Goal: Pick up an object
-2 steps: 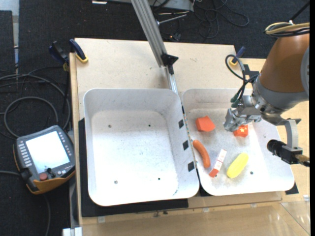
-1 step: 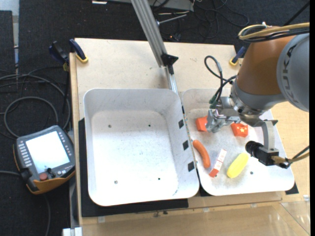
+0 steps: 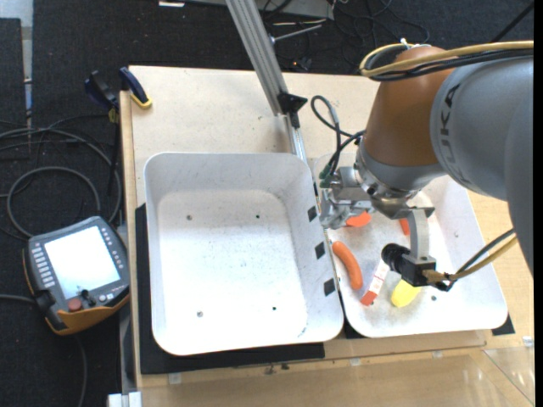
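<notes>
Arm (image 3: pixel 441 117) low over right bin (image 3: pixel 475 312), gripper (image 3: pixel 344 206) near its left wall, likely reaching for carrot (image 3: pixel 347 264) just below. Finger state: cannot tell. Yellow piece (image 3: pixel 404 295) nearby.

Lying on the dark floor at far left: a teach pendant (image 3: pixel 75 271) with a pale screen, its black cables (image 3: pixel 42 155) looping above it. Resting at the pale counter (image 3: pixel 212 108)'s back-left corner: a blue-and-yellow clamp (image 3: pixel 127 87). Slanting down from the top toward the middle of the counter: a metal rail (image 3: pixel 259 45). Trailing along the floor beyond the counter: more cables (image 3: pixel 356 7).
</notes>
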`<action>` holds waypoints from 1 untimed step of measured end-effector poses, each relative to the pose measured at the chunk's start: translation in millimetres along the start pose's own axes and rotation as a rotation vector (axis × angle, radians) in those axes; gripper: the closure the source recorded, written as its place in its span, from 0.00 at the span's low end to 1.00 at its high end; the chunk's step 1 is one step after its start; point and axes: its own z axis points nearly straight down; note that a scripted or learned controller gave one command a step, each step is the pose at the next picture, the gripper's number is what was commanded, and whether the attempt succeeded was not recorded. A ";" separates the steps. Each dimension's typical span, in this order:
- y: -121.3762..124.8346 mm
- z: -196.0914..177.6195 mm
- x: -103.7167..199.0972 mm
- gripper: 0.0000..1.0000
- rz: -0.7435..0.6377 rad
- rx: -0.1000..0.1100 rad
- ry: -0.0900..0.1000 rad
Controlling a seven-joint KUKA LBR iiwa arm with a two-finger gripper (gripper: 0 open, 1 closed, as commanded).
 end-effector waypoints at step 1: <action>13.7 -5.3 42.5 1.00 0.001 -0.003 0.000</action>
